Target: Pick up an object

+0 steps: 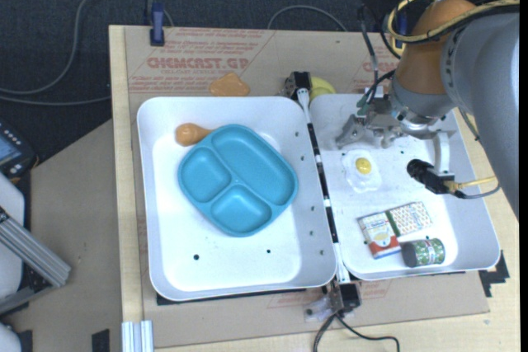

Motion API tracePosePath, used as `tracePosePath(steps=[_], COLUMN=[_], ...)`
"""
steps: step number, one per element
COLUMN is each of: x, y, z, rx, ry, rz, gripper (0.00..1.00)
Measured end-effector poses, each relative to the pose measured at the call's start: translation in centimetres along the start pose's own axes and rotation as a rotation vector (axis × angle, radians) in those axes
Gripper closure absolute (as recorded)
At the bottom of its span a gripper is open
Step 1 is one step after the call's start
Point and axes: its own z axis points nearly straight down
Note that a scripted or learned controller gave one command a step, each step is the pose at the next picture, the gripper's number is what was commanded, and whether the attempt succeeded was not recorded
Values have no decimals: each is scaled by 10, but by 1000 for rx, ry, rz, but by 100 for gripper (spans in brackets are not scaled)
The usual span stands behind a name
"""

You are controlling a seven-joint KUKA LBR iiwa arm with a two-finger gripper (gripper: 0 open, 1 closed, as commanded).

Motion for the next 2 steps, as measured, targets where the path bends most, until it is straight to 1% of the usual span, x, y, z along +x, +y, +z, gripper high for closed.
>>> tracePosePath(steps=[1,2], x=[5,4], y=[-30,-26], z=[11,-2], rx=[5,-5], ry=[3,0], rz=[3,2], gripper=[0,100])
